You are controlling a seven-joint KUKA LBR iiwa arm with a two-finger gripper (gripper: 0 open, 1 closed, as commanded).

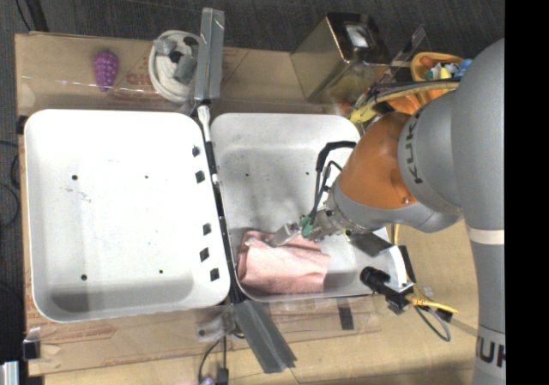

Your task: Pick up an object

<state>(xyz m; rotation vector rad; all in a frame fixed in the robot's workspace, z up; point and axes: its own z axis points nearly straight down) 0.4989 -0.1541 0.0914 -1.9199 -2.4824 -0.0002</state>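
The grey arm (463, 152) with its orange band (377, 173) reaches in from the right and bends down over the right bin (274, 139). Its end effector (307, 227) sits low in the near part of that bin, right at the upper edge of a pink cloth-like object (283, 263). The tip appears to touch or nearly touch the object's top right corner, but whether the end effector is apart or together cannot be told from this view, since the wrist and cabling crowd around it. Nothing is clearly seen clamped in it.

The pink object lies flat against the bin's near wall, close to the divider between the two bins. The left bin (111, 212) sits just beside the right one, sharing that dark central divider (210, 203).

On the tabletop (60, 75) beyond the bins, a small purple object (105, 69) rests near the far left corner, and a white coil-like item (174, 64) lies just to its right. A metallic box (343, 53) stands behind the right bin, near a cluster of yellow and orange cables (420, 75).
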